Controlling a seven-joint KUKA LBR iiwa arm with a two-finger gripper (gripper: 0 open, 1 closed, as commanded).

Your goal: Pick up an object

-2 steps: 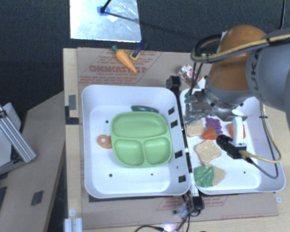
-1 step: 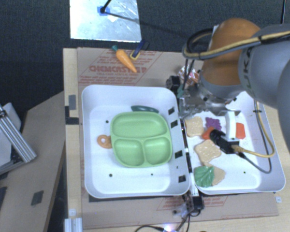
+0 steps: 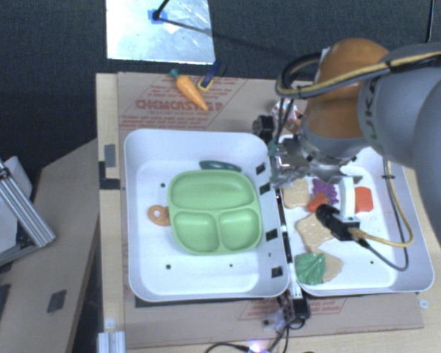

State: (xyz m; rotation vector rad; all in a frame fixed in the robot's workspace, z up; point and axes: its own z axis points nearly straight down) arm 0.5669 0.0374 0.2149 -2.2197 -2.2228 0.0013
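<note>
At the near edge of the right bin [image 3: 415,274], a green leaf-shaped piece [image 3: 309,268] is seen lying against a tan bread-shaped piece [image 3: 331,267]. Just beyond these, a second tan toast-like piece [image 3: 311,231] is found toward the wall this bin shares with the left bin [image 3: 136,219]. Farther into the right bin, a purple item [image 3: 322,191], a pale tan piece [image 3: 297,194] and an orange-red item [image 3: 362,199] are grouped beside a white one [image 3: 347,195]; all are partly covered by the arm [image 3: 397,94].

The gripper [image 3: 283,162] is placed over the right bin's far left corner, close to the shared wall. How it stands cannot be told, as it is hidden beneath the wrist, and nothing is seen held by it.

To the left of the right bin, a green divided tray [image 3: 214,210] is laid in the middle of the left bin, with a small orange ring [image 3: 159,215] beside it and a dark green item [image 3: 220,166] at its far rim.

Beyond both bins, a toy carrot [image 3: 191,92] is seen on the cardboard [image 3: 169,101], and a silver sheet [image 3: 160,19] lies farther still.
</note>
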